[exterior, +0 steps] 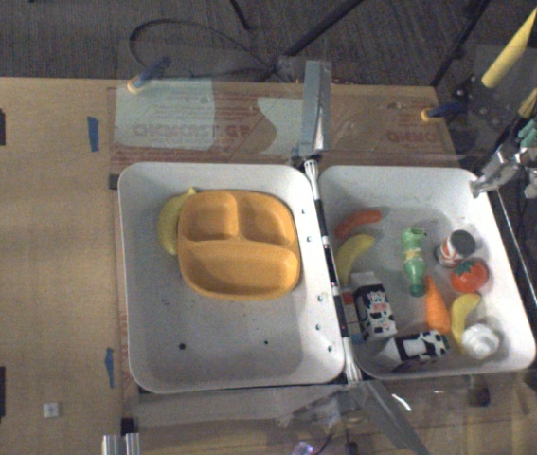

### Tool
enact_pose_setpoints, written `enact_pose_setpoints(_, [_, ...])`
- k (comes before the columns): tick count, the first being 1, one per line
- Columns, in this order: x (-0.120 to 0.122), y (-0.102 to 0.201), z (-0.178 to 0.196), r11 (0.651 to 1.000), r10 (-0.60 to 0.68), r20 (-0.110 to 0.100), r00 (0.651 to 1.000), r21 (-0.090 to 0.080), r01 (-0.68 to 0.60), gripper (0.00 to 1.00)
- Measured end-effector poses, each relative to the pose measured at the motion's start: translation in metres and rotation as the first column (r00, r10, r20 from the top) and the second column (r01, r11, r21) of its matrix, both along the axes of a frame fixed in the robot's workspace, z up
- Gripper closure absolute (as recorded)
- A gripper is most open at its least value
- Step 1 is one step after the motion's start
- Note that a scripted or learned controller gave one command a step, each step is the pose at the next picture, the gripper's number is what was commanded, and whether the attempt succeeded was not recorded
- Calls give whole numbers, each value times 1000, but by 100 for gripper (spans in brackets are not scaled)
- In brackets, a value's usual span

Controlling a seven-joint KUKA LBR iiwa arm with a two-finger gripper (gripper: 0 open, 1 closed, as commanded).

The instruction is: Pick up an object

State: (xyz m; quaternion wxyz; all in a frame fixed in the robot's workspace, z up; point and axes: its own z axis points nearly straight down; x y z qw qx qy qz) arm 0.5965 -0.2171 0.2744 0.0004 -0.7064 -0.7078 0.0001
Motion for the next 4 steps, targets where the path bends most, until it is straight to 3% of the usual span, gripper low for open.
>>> enact_pose_setpoints(1, [-39,3,-105,1000,8,-1,1000,0,-8,0])
enact_pose_setpoints(2, [11,21,-188,1000,11,6,1000,0,-11,0])
enact_pose_setpoints(3, [-10,56,-188,949,314,2,949,1,-314,0])
enact_pose_setpoints(4, [-25,57,-187,861,508,4,861,-6,-508,0])
